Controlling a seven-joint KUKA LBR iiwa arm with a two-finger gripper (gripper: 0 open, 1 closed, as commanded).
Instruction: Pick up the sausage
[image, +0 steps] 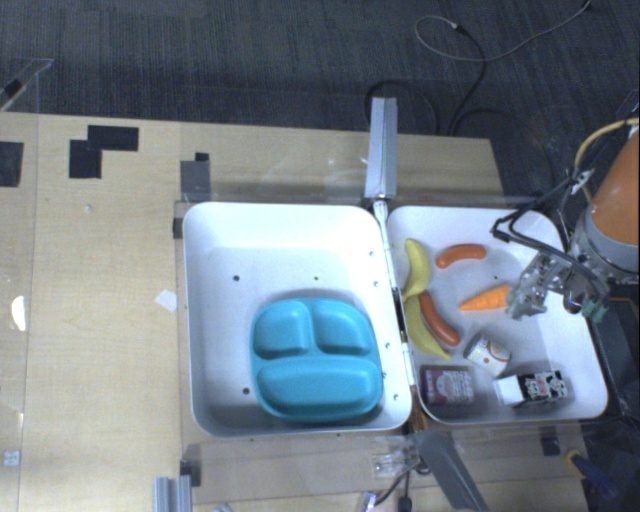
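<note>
Grey arm, orange band, black cables; metallic claw

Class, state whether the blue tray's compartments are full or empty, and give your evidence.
Empty. The blue tray in the left bin shows bare blue in all three compartments; the food lies in the right bin.

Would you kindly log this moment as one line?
hand: above right bin, beside carrot | sausages: lying in bin, ungrasped | pick: not yet done
</note>
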